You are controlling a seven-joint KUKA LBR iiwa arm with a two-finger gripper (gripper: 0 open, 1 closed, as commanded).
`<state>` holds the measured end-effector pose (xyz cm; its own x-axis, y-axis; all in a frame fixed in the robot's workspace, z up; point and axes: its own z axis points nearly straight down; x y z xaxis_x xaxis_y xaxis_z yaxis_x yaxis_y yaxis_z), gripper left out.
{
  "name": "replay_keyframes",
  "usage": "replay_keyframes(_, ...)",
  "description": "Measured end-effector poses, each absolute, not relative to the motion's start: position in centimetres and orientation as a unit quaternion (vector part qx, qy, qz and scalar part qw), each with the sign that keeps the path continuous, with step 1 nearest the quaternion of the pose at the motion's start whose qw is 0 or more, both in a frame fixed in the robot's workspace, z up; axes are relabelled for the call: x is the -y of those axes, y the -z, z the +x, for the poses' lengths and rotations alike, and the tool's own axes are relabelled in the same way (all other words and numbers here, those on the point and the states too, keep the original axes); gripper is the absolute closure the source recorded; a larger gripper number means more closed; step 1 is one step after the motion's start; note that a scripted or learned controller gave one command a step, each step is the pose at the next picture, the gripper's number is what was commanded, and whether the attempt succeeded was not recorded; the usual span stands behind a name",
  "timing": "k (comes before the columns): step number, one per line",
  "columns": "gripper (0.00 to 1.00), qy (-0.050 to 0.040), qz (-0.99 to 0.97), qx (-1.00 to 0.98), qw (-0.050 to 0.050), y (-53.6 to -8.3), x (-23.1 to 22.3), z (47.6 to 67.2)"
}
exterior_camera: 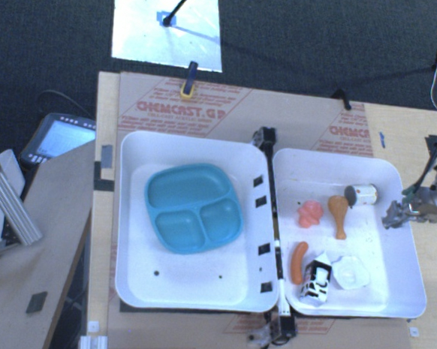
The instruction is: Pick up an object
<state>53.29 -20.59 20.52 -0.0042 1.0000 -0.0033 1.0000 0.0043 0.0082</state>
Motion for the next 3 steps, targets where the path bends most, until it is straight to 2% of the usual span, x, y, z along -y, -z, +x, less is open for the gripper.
replay_keyframes(1, 1.0, -0.0011, 0.706, -0.709, 0.003, -25.7, 20.6, 53.4)
replay_keyframes(2, 1.0, -0.0011, 0.704, -0.71, 0.0, -24.5, 14.9, 53.9)
replay_keyframes(3, 1.0, -0.0011, 0.704, -0.71, 0.0, -24.8, 10.3, 53.2)
